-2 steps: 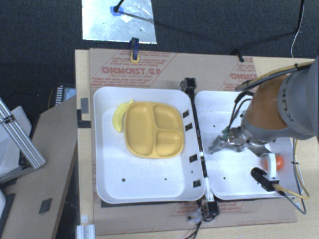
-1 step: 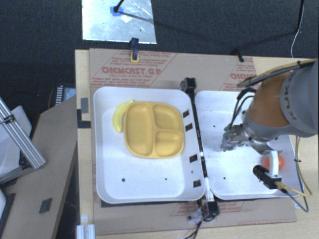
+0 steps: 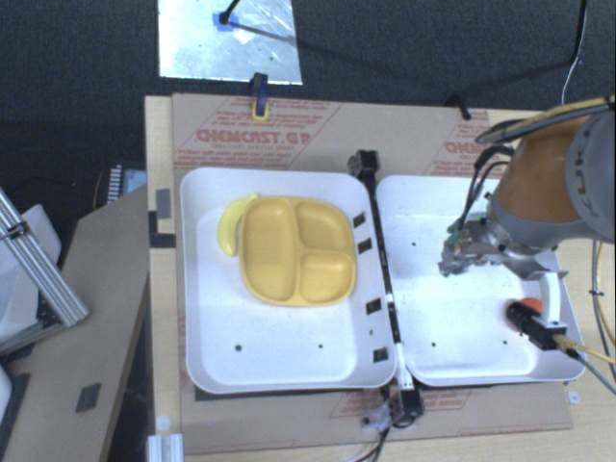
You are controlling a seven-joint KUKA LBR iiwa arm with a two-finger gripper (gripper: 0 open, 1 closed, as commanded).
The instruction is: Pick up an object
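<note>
Zero objects picked: end effector [image 3: 460, 256] over right bin [image 3: 423, 306], grip state indiscernible; yellow tray [image 3: 294, 250] untouched in left bin [image 3: 279, 354].

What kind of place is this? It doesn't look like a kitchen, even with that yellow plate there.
Probably a robotics lab test bench. A grey and orange robot arm reaches over two white bins set on cardboard, one holding a yellow divided plate, with cables and aluminium framing around.

Even, fairly bright overhead light washes out the white bins [image 3: 289, 354], leaving only soft, faint shadows. A metal sheet [image 3: 229, 25] at top shows mild glare. The picture is slightly soft and grainy throughout.
</note>
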